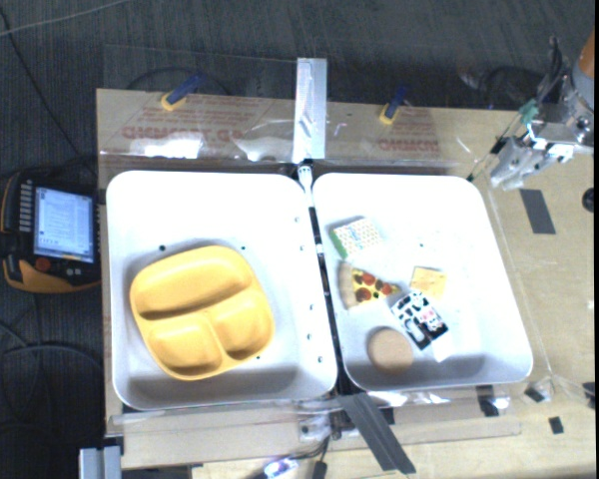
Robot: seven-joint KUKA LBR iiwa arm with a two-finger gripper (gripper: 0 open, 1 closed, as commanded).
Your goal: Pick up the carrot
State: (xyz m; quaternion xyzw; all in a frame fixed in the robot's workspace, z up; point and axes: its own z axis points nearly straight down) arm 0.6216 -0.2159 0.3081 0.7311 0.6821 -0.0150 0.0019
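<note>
My gripper (507, 171) hangs over the bench just outside the right bin's (499, 267) far right corner, apart from everything in the bin. The toys lie in that bin's left and middle. There is a green-and-white packet (356, 236), a pizza slice with red and orange toppings (370, 287), a yellow cheese wedge (428, 280), a black-and-white patterned piece (419, 318) and a round brown cookie (389, 348). None of them touches the gripper.
The left bin (160, 203) holds a yellow divided plate (202, 310). A handheld pendant with a lit screen (52, 230) lies left of the bench. A metal divider (310, 108) stands between the bins at the back.
</note>
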